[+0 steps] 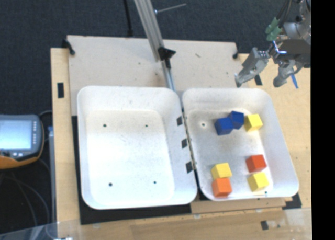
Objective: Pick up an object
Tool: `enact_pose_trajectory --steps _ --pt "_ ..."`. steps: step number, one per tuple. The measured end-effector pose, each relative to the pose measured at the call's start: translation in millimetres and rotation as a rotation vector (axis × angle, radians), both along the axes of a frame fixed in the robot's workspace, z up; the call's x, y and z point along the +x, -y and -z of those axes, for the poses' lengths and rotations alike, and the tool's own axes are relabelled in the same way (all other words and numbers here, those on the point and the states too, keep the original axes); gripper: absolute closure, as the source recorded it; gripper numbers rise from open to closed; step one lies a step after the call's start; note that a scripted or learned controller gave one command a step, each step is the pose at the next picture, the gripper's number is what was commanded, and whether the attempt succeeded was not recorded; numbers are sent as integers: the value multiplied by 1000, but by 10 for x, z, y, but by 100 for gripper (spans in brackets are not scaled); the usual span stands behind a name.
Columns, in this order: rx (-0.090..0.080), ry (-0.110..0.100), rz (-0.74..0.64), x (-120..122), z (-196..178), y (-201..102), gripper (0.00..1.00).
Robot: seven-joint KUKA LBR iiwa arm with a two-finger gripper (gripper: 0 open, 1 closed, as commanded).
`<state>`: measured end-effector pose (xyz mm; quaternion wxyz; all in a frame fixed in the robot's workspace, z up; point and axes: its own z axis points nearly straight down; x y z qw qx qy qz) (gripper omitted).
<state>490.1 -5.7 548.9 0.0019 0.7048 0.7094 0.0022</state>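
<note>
Blocks sit nearest us in the right bin (280, 145), and we count seven there. Along the bin's near edge, at about five o'clock from its middle, we see an orange block (222, 186) touching a yellow block (221, 170) just behind it. At four o'clock another yellow block (258, 181) lies just in front of a red block (256, 163). Farther back, around twelve o'clock in the bin, two blue blocks (229, 123) rest against each other, with a third yellow block (253, 122) just beside them at three o'clock. The left bin (86, 145) lies alongside, its rim meeting the right bin's rim. Beyond both bins, at one o'clock from the right bin, we find the gripper (264, 76) above the bench (115, 61), past the bin's far rim. Its fingers (246, 75) stand well apart, with nothing between them, and it is well apart from every block.
</note>
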Motion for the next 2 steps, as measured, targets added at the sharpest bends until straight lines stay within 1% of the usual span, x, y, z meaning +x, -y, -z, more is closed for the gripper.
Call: enact_pose_trajectory --steps 1,2 --pt "-1 -8 2 20 494 -171 0" --pt "-1 0 3 -57 316 -268 0"
